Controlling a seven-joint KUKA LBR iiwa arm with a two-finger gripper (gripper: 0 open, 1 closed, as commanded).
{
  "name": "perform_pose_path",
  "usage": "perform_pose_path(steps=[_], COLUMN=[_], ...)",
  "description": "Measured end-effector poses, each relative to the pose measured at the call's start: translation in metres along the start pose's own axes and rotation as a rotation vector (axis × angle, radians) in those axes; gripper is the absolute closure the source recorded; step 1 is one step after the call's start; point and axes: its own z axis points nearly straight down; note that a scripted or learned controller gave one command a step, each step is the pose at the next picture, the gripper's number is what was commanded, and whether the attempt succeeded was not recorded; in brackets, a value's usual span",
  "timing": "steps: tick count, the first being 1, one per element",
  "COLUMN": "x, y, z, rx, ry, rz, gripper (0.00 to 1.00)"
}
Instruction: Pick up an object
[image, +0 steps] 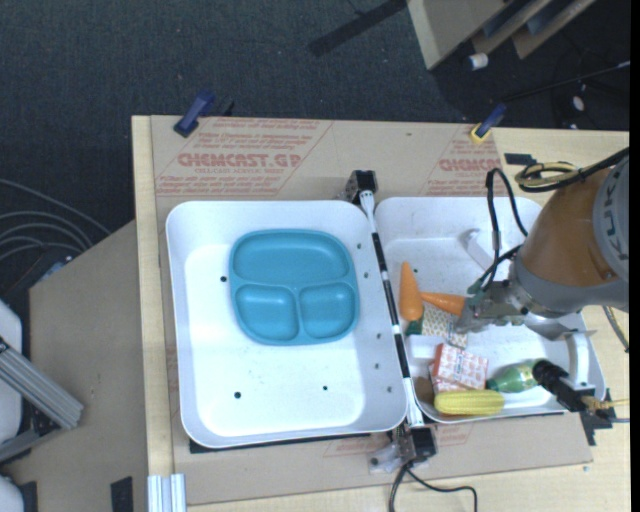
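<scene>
My gripper (472, 316) hangs low in the right bin (430, 225), reaching in from the right. Its tip is just right of a small orange piece (443, 300) and a speckled packet (437, 323), and above a red and white box (460, 368). An orange carrot (410, 291) lies along the bin's left wall. Near the front wall lie a yellow corn cob (468, 403) and a green item (515, 378). Nothing is visibly held by the gripper.
The left bin (200, 380) holds a blue divided plate (294, 284) toward its back. A black divider bar (385, 290) runs between the two bins. The arm's grey body with its orange band (570, 245) covers the right bin's right side.
</scene>
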Motion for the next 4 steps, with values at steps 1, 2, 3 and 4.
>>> perform_pose_path(steps=[1, 2, 3, 4], x=[0.035, 0.035, 0.035, 0.035], y=[-0.036, -0.036, -0.035, -0.035], z=[-0.087, -0.096, -0.106, -0.116], rx=[0.011, 0.010, 0.009, 0.008], ry=[0.002, 0.002, 0.002, 0.001], rz=[-0.002, -0.002, -0.002, -0.002], gripper=[1.00, 1.00, 1.00, 1.00])
